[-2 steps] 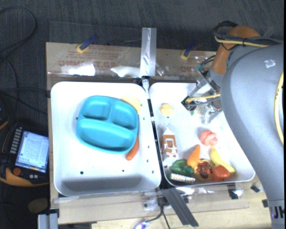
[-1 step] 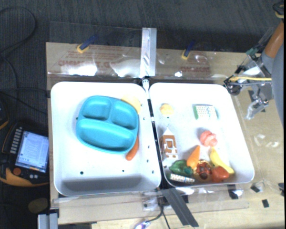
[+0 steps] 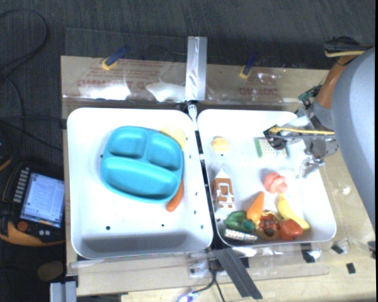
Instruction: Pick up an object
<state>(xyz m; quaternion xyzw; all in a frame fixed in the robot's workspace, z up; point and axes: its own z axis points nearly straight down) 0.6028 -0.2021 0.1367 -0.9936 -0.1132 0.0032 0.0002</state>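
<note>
Gripper (image 3: pixel 310 162) sat low over the right bin's (image 3: pixel 246 168) right side; couldn't tell whether it was spread or pressed together. Pink toy (image 3: pixel 274 182) lay just left of it, apart. Banana (image 3: pixel 291 211) lay toward the front.

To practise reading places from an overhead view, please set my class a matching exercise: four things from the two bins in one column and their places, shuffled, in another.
Things
1. blue divided plate
2. labelled bottle
3. pink toy
4. red tomato

Places
A. middle of the right bin
B. lower right corner of the right bin, as the view shows it
C. in the left bin
D. in the right bin, along the wall next to the left bin

Pairs: 1-C, 2-D, 3-A, 4-B
</note>
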